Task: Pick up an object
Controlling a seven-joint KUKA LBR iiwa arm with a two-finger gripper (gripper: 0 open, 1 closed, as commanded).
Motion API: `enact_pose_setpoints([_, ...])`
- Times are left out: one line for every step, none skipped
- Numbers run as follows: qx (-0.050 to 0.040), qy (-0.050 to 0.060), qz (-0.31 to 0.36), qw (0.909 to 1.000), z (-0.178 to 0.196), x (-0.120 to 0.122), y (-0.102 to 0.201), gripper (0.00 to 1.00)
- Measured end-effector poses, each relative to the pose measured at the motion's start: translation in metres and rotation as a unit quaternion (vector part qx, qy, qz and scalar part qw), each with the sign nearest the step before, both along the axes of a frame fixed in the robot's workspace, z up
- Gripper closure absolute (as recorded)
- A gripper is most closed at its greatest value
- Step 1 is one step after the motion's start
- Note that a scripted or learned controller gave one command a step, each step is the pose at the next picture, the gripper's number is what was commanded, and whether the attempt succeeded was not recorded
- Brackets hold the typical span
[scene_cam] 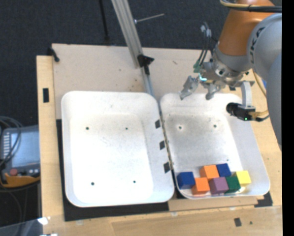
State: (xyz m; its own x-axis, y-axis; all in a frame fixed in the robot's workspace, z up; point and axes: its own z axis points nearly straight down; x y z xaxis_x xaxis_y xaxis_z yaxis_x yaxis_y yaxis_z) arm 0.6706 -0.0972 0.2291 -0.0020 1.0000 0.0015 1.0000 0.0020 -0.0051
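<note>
We are hovering the tool (198,91) over the far edge of the right bin (245,141), fingers spread and holding nothing; the coloured blocks (213,178) are clustering against that bin's near edge, well apart from it; we are judging that travelling to an outer block such as the blue one (185,179) gives the fingers room.

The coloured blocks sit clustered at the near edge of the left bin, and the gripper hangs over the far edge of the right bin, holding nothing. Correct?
Not quite: the coloured blocks are clustered at the near edge of the right bin, not the left bin. The camera view shows this. The rest stands: the gripper hangs over the right bin's far edge with nothing between its fingers.
</note>
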Motion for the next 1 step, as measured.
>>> enact_pose_setpoints([-0.0012, -0.003, 0.001, 1.0000, 0.0035, 0.0009, -0.0006, 0.00])
